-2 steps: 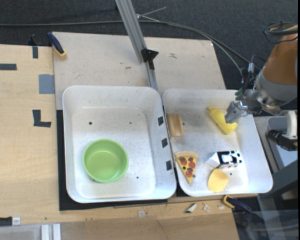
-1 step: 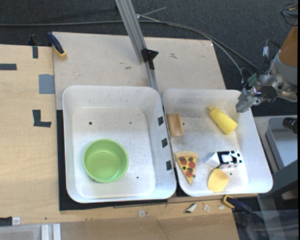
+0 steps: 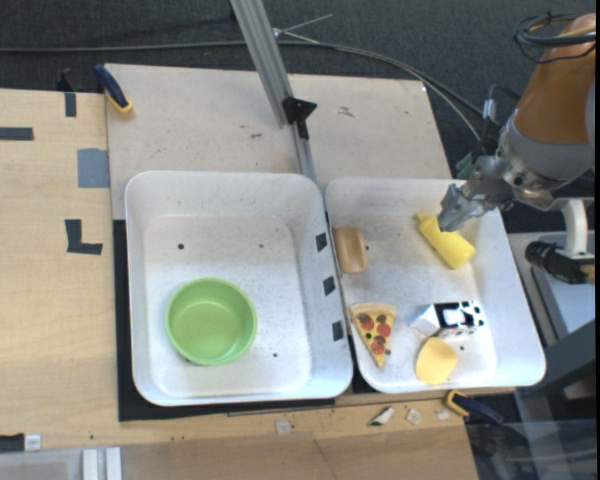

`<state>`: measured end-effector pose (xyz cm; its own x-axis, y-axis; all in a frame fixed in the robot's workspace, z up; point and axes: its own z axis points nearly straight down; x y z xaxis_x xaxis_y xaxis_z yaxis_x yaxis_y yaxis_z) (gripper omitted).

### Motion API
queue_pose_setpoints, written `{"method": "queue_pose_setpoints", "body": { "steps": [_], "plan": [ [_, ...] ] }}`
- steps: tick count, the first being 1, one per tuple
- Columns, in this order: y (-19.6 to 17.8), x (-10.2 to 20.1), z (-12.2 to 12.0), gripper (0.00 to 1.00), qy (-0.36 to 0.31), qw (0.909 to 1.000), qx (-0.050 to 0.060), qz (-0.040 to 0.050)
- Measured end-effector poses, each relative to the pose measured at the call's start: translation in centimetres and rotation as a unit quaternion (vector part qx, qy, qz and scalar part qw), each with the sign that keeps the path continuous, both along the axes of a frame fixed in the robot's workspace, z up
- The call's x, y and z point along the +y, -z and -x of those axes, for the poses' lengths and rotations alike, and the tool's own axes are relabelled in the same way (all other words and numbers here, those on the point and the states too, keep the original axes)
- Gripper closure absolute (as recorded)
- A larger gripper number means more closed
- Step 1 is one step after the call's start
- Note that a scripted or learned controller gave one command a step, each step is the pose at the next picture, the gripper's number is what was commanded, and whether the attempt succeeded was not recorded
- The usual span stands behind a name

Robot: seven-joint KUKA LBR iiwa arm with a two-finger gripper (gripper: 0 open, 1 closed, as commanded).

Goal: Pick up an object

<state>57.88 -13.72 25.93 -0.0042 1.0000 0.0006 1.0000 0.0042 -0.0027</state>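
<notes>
The right bin [image 3: 400,203] holds a yellow banana-like piece [image 3: 448,244] near its right side, a tan block [image 3: 351,250] by its left wall, a pizza slice [image 3: 374,332], a white and black toy [image 3: 450,318] and a yellow round piece [image 3: 437,361] at the front. My gripper [image 3: 456,215] hangs low over the upper end of the yellow banana piece, touching or just above it. Nothing can be seen held in it.
The left bin [image 3: 155,208] contains a green bowl [image 3: 211,320] at its front left. A metal pole [image 3: 270,63] slants down to the bins' shared back edge. Cables run across the bench behind the right bin.
</notes>
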Motion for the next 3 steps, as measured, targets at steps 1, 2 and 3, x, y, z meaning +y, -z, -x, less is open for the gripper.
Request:
{"method": "queue_pose_setpoints", "body": {
  "steps": [1,2,3],
  "plan": [
    [-0.2,5.1,-0.3,1.0,-0.001,1.0,0.0,-0.0011],
    [-0.1,11.2,-0.3,1.0,-0.001,1.0,0.001,-0.0009],
    [1.4,17.0,-0.4,1.0,-0.001,1.0,0.003,-0.0003]
  ]
}}
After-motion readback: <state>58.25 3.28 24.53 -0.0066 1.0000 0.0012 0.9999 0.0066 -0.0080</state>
